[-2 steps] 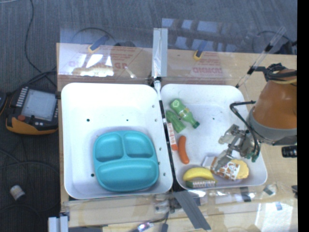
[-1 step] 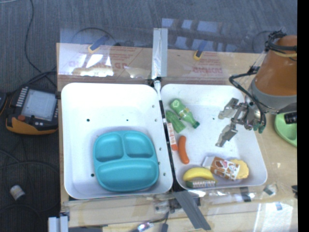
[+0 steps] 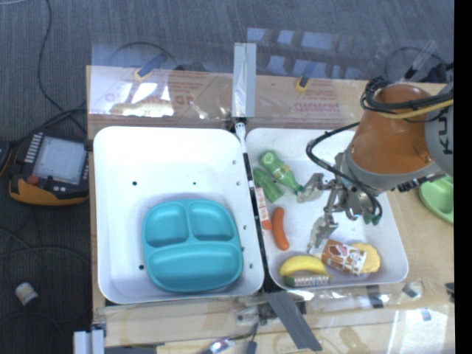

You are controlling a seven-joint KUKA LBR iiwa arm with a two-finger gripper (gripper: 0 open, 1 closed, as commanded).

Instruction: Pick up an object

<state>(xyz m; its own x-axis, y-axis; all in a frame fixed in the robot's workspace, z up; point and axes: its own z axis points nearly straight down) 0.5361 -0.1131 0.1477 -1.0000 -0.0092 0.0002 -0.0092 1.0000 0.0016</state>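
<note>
The bench (image 3: 133, 98) is seen as a pale wooden top under clear sheeting. Two white bins are set on it side by side, touching along a middle seam: the left bin (image 3: 118, 198) and the right bin (image 3: 394, 253). A green object (image 3: 439, 198) is laid on the bench just right of the right bin.

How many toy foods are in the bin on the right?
4. A green bottle-shaped toy lies near the top left, an orange carrot below it, a yellow banana at the bottom, and a snack packet beside the banana. The arm may hide more.
</note>
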